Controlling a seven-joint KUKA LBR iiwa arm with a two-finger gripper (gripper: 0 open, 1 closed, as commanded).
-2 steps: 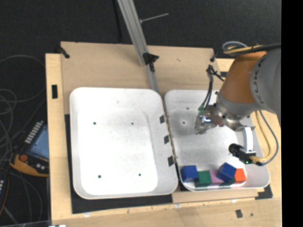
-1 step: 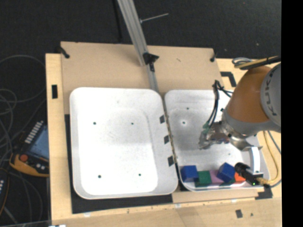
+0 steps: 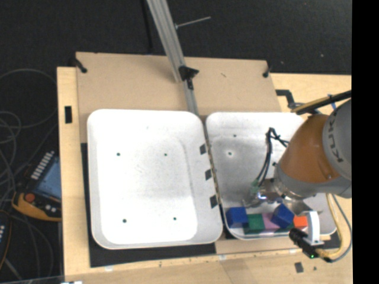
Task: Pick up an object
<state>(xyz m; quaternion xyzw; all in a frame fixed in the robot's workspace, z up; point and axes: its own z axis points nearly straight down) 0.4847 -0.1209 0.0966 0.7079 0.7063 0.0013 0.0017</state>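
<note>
The arm reaches in from the right, and its orange band [image 3: 305, 155] hangs over the right bin [image 3: 237, 141]. My gripper [image 3: 265, 201] is low at that bin's near edge, just above a cluster of small blocks. A blue block [image 3: 237, 216] lies at the left of the cluster, a green block [image 3: 256, 223] beside it, then a pink piece [image 3: 270, 222], another blue block [image 3: 282, 216] and an orange one [image 3: 300, 220]. The wrist hides the fingertips.
The left bin [image 3: 145, 176] sits beside the right one on the tan bench. A metal pole [image 3: 172, 46] slants down from the top to the gap between the bins. Cables and a handheld pendant [image 3: 35, 188] lie on the floor at far left.
</note>
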